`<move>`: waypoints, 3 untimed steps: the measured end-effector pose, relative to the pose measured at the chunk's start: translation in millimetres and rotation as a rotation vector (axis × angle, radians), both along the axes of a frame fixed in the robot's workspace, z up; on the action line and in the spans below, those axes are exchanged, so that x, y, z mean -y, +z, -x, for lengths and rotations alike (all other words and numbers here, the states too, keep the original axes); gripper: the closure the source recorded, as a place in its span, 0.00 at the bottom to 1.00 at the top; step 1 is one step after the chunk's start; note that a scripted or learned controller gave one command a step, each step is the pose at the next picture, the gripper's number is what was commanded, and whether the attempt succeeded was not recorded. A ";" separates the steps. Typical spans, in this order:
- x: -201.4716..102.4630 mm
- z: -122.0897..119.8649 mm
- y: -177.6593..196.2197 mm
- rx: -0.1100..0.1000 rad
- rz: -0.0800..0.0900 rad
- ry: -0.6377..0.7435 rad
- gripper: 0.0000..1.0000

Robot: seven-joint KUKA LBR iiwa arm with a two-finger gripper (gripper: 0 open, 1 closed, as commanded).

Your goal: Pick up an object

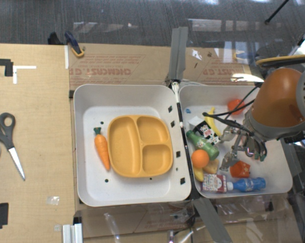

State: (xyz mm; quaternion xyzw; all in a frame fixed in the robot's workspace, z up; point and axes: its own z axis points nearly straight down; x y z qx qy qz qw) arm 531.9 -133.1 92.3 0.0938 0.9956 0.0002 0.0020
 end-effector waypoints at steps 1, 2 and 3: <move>-27.4 -57.2 0.8 0.001 0.001 -0.006 0.00; 52.5 -16.8 1.8 0.000 0.001 0.119 0.00; 52.1 -18.3 11.8 0.004 0.002 0.121 1.00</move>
